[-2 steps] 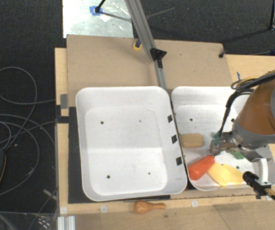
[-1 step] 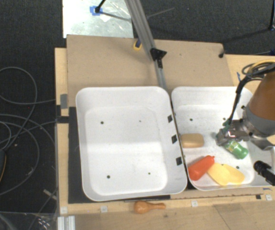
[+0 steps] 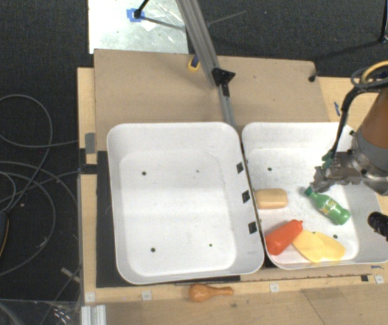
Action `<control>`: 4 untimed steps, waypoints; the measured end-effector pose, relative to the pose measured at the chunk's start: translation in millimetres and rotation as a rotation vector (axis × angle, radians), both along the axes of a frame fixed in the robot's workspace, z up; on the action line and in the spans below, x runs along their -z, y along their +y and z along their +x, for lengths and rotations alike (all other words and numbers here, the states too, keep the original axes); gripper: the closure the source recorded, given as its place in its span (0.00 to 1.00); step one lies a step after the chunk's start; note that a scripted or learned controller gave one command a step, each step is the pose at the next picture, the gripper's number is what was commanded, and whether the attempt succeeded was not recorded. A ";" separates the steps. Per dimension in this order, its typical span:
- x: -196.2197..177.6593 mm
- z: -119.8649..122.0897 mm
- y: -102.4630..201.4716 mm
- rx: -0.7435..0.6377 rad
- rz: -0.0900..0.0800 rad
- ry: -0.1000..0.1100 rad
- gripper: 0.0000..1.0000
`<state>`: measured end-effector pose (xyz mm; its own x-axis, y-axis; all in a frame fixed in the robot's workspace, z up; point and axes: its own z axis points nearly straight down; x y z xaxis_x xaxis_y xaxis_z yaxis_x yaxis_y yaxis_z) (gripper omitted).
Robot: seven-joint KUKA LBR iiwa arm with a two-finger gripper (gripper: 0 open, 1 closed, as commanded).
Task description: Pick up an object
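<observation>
1. A grey KUKA arm with an orange band reaches in from the right edge of the bench, its gripper [image 3: 320,180] lowered into the right-hand white bin [image 3: 285,141] just above the cap end of a small green bottle [image 3: 330,207]

2. The bottle lies on its side near the right bin's right wall, slanting from upper left to lower right; the gripper sits at its upper-left tip, seemingly lined up for a grasp there. Whether it touches the bottle cannot be told

3. The fingers are a dark cluster against the bin floor, and their state, spread or pressed together, cannot be told from this angle; nothing is visibly held between them

4. Three other candidates share the bin: a beige block, possibly soap or bread [image 3: 271,198], near the left wall; a red pepper-like toy [image 3: 284,236] at the front-left corner; and a yellow banana-like piece [image 3: 319,246] along the front edge, touching the red one

5. The left-hand white bin [image 3: 180,135] stands beside it, the two rims meeting at the middle of the bench

6. A tan pear-shaped object [image 3: 210,291] rests outside both bins, on the bench's front edge

7. Judged from this layout, the pick is at the approach stage, with the green bottle the likely target and not yet lifted
</observation>
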<state>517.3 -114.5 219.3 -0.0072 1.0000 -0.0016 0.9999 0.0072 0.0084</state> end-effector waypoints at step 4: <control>-33.4 36.2 161.9 -0.003 0.004 0.005 1.00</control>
